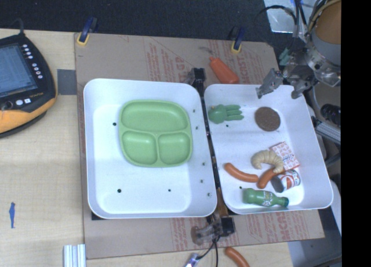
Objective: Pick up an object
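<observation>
The gripper (pixel 284 86) hung at the far right corner of the right bin (pixel 310 144), its two fingers spread wide with nothing between them; one fingertip sat over the bin's far rim and the other at the corner by the right wall. The arm's orange band (pixel 330 22) showed above it at the right margin.

At the far left, a teach pendant (pixel 23 83) lay on the wooden bench, well apart from the bins. The left bin (pixel 104 161) held a green divided tray (pixel 155 132), lying flat toward the far half. A broad strip of bare white floor ran along the near wall of that bin and a narrower one down its left wall.

Between the bins the rims almost touched. Just past the seam, a green toy with prongs (pixel 225 113) lay near the right bin's far left corner. An orange carrot-like toy (pixel 223 70) lay outside the bins on the cardboard, beyond the far rim. A brown disc (pixel 268 118) lay alone in the far half, near the gripper, with open floor on every side of it.

The near half was crowded. An orange sausage (pixel 240 172) lay at the left, apart from the left wall. A croissant (pixel 266 158), a second sausage (pixel 268 177), a red-and-white packet (pixel 285 155) and a small can (pixel 288 180) were bunched together, touching. A green bottle (pixel 265 198) lay on its side close along the near rim.
</observation>
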{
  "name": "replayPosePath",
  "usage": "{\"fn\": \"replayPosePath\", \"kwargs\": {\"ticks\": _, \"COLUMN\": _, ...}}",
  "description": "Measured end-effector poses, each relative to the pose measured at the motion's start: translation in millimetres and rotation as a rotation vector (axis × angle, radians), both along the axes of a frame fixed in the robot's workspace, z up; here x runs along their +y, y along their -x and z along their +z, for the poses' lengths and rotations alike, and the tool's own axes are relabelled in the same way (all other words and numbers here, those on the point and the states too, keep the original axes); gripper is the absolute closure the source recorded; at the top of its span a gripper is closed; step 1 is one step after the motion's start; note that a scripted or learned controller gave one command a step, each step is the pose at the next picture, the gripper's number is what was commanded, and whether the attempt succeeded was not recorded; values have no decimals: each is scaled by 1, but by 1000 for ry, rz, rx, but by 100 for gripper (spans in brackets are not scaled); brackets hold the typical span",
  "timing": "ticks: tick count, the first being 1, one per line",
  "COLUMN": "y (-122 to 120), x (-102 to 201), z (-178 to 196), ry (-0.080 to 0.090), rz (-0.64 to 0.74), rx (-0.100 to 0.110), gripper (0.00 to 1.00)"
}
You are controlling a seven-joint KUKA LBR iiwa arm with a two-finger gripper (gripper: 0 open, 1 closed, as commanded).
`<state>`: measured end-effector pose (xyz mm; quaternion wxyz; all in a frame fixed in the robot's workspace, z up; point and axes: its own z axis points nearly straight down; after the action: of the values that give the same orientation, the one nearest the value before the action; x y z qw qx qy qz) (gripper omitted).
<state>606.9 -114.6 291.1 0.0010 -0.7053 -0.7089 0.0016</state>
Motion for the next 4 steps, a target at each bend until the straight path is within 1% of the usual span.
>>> {"fn": "replayPosePath", "kwargs": {"ticks": 1, "y": 17, "x": -47, "z": -66, "ry": 2, "rz": 0, "rx": 2, "gripper": 0}}
{"fn": "replayPosePath", "kwargs": {"ticks": 2, "y": 32, "x": -93, "z": -151, "ry": 1, "rz": 0, "rx": 3, "gripper": 0}}
{"fn": "replayPosePath", "kwargs": {"ticks": 3, "y": -30, "x": -92, "z": -200, "ry": 1, "rz": 1, "rx": 1, "gripper": 0}}
{"fn": "replayPosePath", "kwargs": {"ticks": 4, "y": -50, "x": -98, "z": -149, "ry": -1, "rz": -1, "rx": -3, "gripper": 0}}
